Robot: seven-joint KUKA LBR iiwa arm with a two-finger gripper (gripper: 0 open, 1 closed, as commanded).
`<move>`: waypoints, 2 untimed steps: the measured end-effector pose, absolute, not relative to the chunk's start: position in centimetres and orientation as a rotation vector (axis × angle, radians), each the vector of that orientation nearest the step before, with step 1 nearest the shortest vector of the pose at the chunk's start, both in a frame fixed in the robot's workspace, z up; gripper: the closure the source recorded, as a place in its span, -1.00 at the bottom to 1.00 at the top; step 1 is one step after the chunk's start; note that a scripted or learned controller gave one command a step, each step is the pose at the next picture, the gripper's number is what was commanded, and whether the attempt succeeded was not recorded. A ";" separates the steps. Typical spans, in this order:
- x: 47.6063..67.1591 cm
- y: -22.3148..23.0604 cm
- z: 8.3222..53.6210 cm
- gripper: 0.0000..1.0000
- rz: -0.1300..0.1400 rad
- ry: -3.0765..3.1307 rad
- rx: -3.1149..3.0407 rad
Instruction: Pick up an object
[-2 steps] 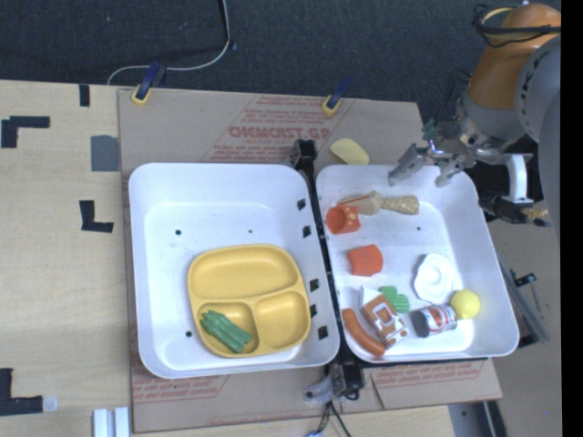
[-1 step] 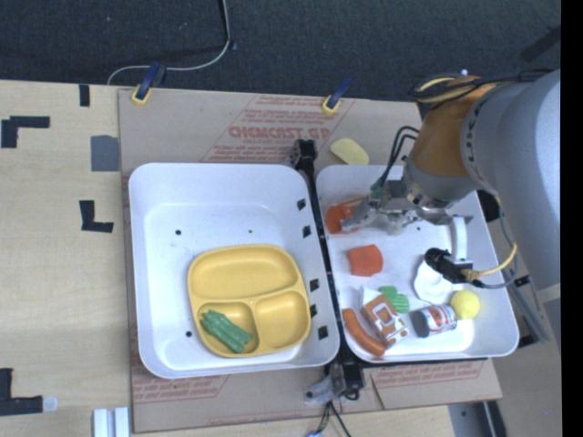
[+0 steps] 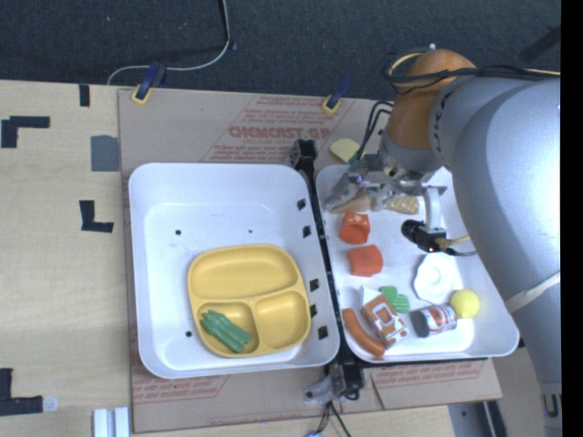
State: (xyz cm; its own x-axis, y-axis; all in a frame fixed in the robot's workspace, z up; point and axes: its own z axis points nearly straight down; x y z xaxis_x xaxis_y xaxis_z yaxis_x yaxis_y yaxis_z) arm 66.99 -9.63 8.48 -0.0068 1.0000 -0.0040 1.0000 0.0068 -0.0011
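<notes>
My gripper [image 3: 357, 192] hangs low over the far end of the right bin [image 3: 496, 340], just above a red-orange block [image 3: 355, 228]. A second red-orange block [image 3: 365, 261] lies a little nearer. Further toward the front are a white egg shape [image 3: 434, 279], a yellow lemon [image 3: 465, 303], a small can [image 3: 434, 320], a green piece [image 3: 394, 297], a red-and-white carton [image 3: 383, 317] and a hot dog [image 3: 362, 332]. A pale yellow piece [image 3: 344, 149] sits at the bin's far edge and a tan item [image 3: 401, 204] lies beside the gripper. Nothing is visibly held.
The left bin [image 3: 164, 198] holds a yellow divided plate [image 3: 248, 271] with a green toy vegetable [image 3: 224, 330] in its front-left compartment. The black divider [image 3: 315, 217] separates the bins. My grey arm [image 3: 501, 171] covers the right bin's far right side.
</notes>
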 end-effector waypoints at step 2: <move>63.3 -9.7 9.4 1.00 -0.003 2.223 2.220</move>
